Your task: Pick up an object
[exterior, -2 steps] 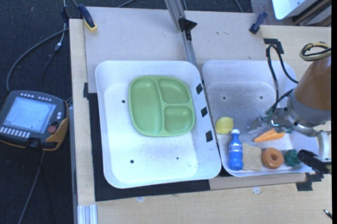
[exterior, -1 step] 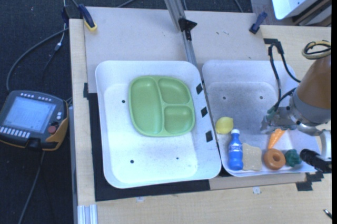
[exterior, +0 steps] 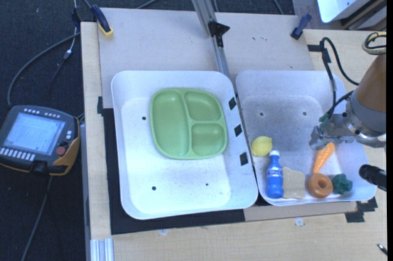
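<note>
Carrot [exterior: 323, 158] lies in the right bin [exterior: 279, 100], touching the claw [exterior: 326, 136] just above it; its grip I cannot tell.

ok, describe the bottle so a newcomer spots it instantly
Look in the right bin, along its front edge. The bottle stands at the left end of the cluster there, just below the lemon. It is the only blue item, with a white cap.
</note>
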`<move>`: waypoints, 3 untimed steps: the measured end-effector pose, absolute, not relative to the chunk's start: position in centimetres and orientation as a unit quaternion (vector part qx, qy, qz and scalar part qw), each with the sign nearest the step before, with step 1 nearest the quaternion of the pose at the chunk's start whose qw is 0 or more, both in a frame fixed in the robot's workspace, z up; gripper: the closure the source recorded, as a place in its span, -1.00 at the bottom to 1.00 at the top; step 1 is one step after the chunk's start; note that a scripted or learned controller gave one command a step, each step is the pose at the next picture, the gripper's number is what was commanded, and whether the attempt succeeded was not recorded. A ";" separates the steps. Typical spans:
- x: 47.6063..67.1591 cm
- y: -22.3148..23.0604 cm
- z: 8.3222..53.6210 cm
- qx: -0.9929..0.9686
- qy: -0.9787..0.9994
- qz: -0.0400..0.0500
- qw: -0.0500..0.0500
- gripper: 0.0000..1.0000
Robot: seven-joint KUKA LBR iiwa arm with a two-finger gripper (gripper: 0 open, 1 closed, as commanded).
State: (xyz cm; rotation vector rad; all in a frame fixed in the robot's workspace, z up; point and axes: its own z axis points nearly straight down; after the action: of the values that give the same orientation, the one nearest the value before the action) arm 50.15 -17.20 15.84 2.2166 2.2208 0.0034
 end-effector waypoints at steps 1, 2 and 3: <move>50.3 -18.2 20.8 0.707 0.707 0.001 0.003 1.00; 50.4 -18.2 23.8 0.707 0.708 0.001 0.002 1.00; 49.3 -12.9 23.2 0.705 0.709 0.000 -0.002 1.00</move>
State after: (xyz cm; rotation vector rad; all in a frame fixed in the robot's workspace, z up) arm 49.33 -12.86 23.24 2.2181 2.2303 0.0010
